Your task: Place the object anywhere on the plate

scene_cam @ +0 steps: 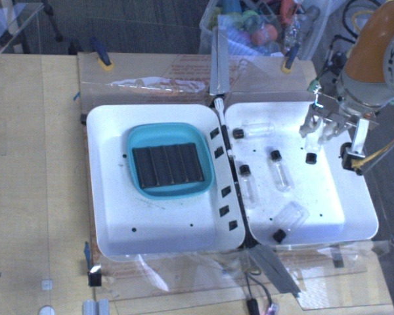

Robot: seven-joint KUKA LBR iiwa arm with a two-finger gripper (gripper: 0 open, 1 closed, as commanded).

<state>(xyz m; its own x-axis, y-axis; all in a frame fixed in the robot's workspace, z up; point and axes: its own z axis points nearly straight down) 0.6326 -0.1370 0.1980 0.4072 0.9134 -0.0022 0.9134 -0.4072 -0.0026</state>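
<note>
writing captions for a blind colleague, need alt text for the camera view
A gripper hangs over the right bin, which holds several clear vials with black caps. The left bin holds a teal plate with a dark ribbed block lying on it. The grey and orange arm reaches in from the right.

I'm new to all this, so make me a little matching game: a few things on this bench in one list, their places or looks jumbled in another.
Things:
1. square turquoise plastic plate
2. clear plastic vials with black caps
3. two-finger metal gripper
4. dark ribbed rectangular block

Descriptions:
A. lying scattered in the right white bin
B. lying on the plate
C. sitting in the left white bin
D. hanging above the right bin's far edge

Pairs: 1-C, 2-A, 3-D, 4-B
</note>
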